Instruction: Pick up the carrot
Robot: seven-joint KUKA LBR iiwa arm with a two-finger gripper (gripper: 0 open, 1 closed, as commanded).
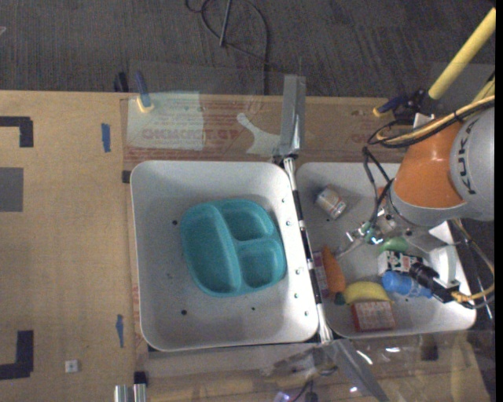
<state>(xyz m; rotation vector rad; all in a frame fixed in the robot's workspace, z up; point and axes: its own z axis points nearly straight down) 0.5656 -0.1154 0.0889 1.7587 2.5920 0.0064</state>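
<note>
A light brown wooden bench (63, 259) fills most of the view. It has black square marks (17, 131) near its left edge and small bits of blue tape (105, 137). Past the top edge of the bench lies a dark grey carpet floor (94, 43). Black cables (236, 23) curl across it.

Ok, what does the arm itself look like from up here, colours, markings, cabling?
The arm is grey with a broad orange band above the wrist and dark KUKA lettering on the grey shell. Black and yellow cables loop around the wrist. The gripper is small, metallic with greenish parts.
</note>
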